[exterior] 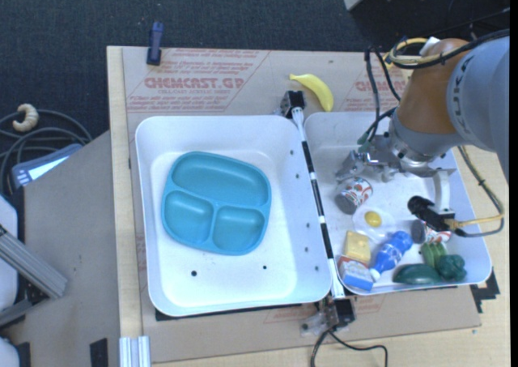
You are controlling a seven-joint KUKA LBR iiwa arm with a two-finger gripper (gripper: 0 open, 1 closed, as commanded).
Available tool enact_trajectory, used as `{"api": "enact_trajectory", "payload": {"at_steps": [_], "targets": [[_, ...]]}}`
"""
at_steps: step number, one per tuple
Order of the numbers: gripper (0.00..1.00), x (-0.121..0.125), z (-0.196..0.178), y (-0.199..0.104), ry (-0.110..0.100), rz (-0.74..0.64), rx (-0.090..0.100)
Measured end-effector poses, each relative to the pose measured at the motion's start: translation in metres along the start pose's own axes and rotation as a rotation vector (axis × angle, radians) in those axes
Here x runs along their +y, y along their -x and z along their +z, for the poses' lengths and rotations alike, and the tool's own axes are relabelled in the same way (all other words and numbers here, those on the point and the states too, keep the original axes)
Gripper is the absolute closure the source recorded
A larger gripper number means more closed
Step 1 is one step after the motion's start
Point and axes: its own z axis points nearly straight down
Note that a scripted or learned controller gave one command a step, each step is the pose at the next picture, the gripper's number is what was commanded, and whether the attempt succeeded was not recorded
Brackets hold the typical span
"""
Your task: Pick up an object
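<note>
A small silver can with a red and white label (pixel 354 194) lies tilted on the floor of the right-hand shallow white plastic bin (pixel 324 132), just below the gripper (pixel 361 164) and close to touching it. From this slant it cannot be told whether the gripper is open or closed, nor whether it has hold of anything.

Further below the gripper, past the can, sit a small round yellow piece (pixel 372 218), a yellow block (pixel 357 245) and a blue plastic bottle (pixel 389 250). These are near one another. Further from the gripper again, toward the bin's near right corner, lie two dark green vegetable-shaped toys (pixel 430 268).

Well apart from the gripper, to its left across the bin wall, a light blue divided plastic plate (pixel 216 202) rests in the left-hand white bin (pixel 154 147). Above the gripper, outside both bins, a yellow banana (pixel 314 90) lies on the brown board (pixel 202 74).
</note>
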Motion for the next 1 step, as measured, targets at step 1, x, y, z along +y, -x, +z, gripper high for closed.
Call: {"api": "enact_trajectory", "payload": {"at_steps": [1], "targets": [[0.0, -0.0429, 0.0065, -0.0196, 0.0, 0.0, 0.001]]}}
